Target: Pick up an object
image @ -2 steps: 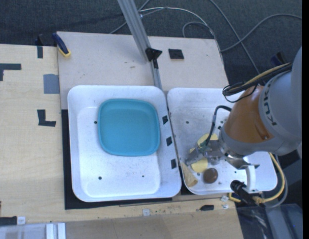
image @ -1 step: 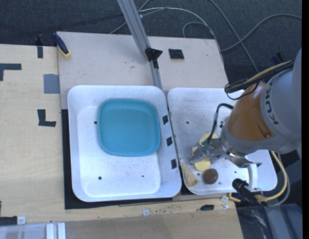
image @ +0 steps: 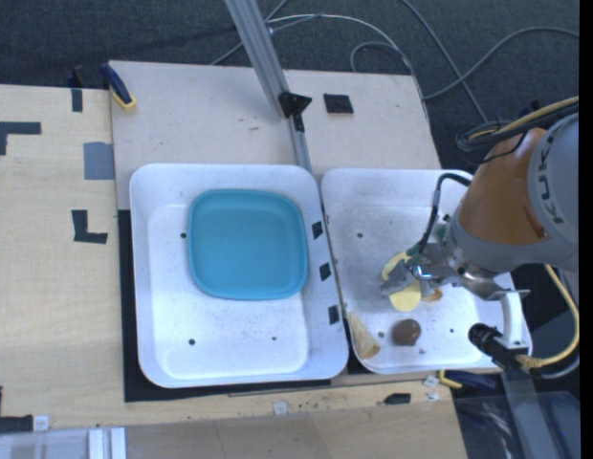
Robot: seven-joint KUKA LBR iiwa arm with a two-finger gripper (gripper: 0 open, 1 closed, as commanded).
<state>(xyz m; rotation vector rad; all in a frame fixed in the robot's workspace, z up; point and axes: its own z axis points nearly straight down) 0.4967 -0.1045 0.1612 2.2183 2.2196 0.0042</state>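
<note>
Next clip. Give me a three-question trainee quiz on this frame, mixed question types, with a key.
1. True or false: the blue plate lies in the right bin.
2. Which object lies nearest the claw? A) yellow piece B) brown round object C) blue plate
3. Fill in: the tan wedge rests against the right bin's ____ wall.

Key: 1 false, it lies in the left bin; 2 A; 3 left.
</note>
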